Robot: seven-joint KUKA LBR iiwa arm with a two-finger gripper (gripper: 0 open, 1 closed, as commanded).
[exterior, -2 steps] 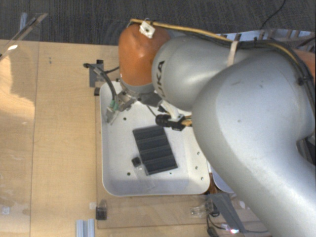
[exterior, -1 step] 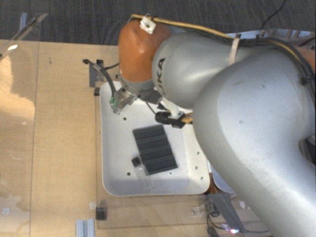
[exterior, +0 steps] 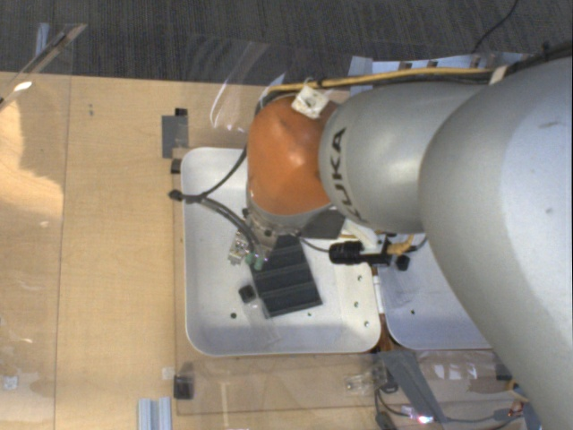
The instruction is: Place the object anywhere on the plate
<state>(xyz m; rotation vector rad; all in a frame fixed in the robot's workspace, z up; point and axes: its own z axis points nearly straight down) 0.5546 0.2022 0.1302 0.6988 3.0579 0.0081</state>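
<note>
Camera view: one fixed look down at a slant.
Bench: a pale wooden bench [exterior: 107, 240], smooth and matt with faint grain.
Floor: dark grey ribbed carpet [exterior: 224, 7] runs along the top of the view, beyond the bench.
Bins, count: two shallow white plastic bins with rounded corners and low rims, side by side.
Left bin: the left white bin [exterior: 210, 330] has a smooth floor dotted with a few tiny dark holes.
Right bin: the right white bin [exterior: 430, 321] has most of its floor covered by the arm.
Arm, count: one large grey arm [exterior: 448, 150] with a smooth, slightly glossy rounded casing and dark KUKA lettering.
Band: a glossy orange band [exterior: 282, 159], dome-shaped from this angle, sits above the wrist over the far half of the left bin.
Claw: the claw [exterior: 288, 287] shows as a dark grey block with parallel ribs, tilted, below the orange band and over the middle of the left bin. Whether it is apart or together cannot be told.
Task's thing: one small black block [exterior: 248, 292] lies on the left bin's floor just beside the claw's lower left corner. Whether they touch cannot be told.
Cable, count: one thin black cable [exterior: 210, 202] curves from the left bin's left rim up to the wrist.
Brackets, count: two small dark brackets are on the bench, one [exterior: 177, 133] by the left bin's far left corner and one [exterior: 183, 385] by its near left corner.
</note>
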